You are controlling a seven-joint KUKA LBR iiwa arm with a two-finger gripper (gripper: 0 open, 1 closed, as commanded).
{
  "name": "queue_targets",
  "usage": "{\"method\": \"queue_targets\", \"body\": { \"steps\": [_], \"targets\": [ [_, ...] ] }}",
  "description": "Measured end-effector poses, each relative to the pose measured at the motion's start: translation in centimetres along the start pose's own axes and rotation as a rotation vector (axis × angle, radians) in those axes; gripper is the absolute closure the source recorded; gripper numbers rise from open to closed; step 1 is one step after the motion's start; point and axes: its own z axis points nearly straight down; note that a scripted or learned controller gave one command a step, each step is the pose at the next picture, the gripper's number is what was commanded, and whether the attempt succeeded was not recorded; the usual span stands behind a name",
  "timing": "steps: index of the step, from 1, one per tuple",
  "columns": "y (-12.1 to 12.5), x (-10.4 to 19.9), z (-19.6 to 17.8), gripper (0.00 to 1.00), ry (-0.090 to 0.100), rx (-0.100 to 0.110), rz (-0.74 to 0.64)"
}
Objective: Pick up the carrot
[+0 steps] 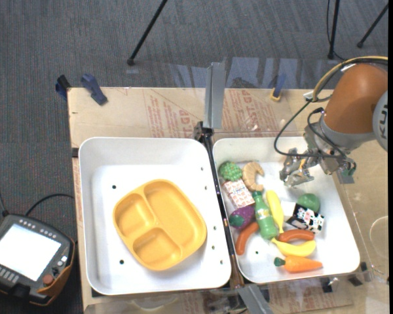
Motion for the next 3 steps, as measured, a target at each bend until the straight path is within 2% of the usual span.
{"method": "queue_targets", "body": {
  "steps": [1, 2, 3],
  "targets": [
    [-0.3, -0.1, -10.3, 1.00, -0.005, 0.008, -0.007],
    [1.3, 6.6, -14.1, 1.00, 0.003, 0.003, -0.087],
    [3.5, 15.2, -15.7, 1.00, 0.007, 0.000, -0.139]
  ]
}}
